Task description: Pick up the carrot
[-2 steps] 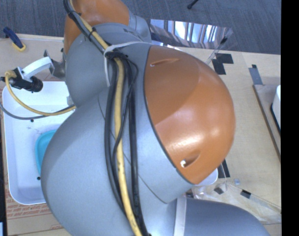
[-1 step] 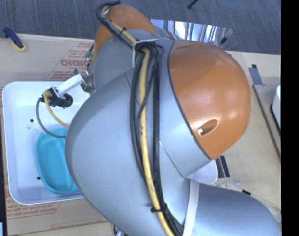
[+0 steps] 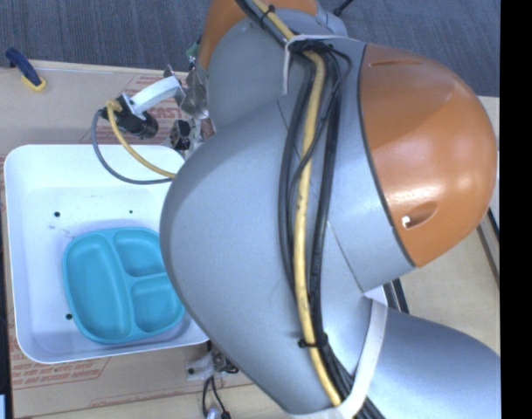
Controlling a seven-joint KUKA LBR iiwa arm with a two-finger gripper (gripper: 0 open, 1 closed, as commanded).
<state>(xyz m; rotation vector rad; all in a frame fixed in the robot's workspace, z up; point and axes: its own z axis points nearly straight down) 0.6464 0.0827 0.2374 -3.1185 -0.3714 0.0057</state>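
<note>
The arm's big grey body [image 3: 274, 234] with its orange band [image 3: 423, 164] covers most of the view from the right. It hides the right bin and whatever lies in it. The left white bin [image 3: 38, 190] holds a light blue divided plate [image 3: 117, 282] with three compartments, all bare. No carrot can be made out in what shows.
Grey and yellow cables [image 3: 126, 160] loop over the far rim of the left bin near a small black fitting [image 3: 139, 122]. A blue and yellow clamp [image 3: 25, 68] sits on the cardboard at the far left corner. Cardboard lines the bench around the bin.
</note>
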